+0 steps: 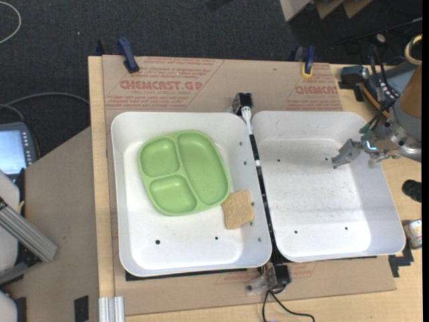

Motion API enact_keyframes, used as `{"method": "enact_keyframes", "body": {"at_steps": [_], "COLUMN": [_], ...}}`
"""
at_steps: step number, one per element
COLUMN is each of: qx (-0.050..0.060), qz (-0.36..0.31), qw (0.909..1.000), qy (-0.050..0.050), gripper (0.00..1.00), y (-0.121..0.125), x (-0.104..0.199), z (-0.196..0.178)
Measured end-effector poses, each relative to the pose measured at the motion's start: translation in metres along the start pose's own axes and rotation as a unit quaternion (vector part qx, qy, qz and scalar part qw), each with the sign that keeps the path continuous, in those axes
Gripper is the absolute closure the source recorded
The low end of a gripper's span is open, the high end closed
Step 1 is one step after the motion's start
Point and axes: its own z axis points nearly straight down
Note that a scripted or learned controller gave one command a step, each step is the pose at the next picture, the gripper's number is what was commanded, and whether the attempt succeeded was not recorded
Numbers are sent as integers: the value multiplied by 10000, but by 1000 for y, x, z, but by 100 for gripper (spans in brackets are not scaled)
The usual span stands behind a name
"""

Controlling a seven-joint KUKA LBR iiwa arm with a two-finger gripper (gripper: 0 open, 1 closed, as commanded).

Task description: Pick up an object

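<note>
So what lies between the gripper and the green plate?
In the camera view: bare floor of the right bin, then the bins' black divider. The gripper is right, the plate left.

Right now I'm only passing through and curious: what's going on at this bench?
A grey robot arm reaches in from the right, its gripper hanging over the right bin with nothing visibly held. The things to pick lie in the left bin: a green divided plate and a tan piece like toast, touching the plate's lower right edge. Nothing has been picked up yet.
</note>
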Motion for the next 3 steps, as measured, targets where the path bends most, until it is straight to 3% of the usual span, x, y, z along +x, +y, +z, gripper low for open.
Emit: {"method": "enact_keyframes", "body": {"at_steps": [1, 2, 3], "qx": [-64, -111, -34], "qz": [-11, -8, -5], "qw": [10000, 9999, 10000], "qy": [-16, -30, -21], "gripper": [0, 0, 100], "y": [-35, -77, -76], "x": [21, 33, 34], "z": [-116, -299, -299]}}
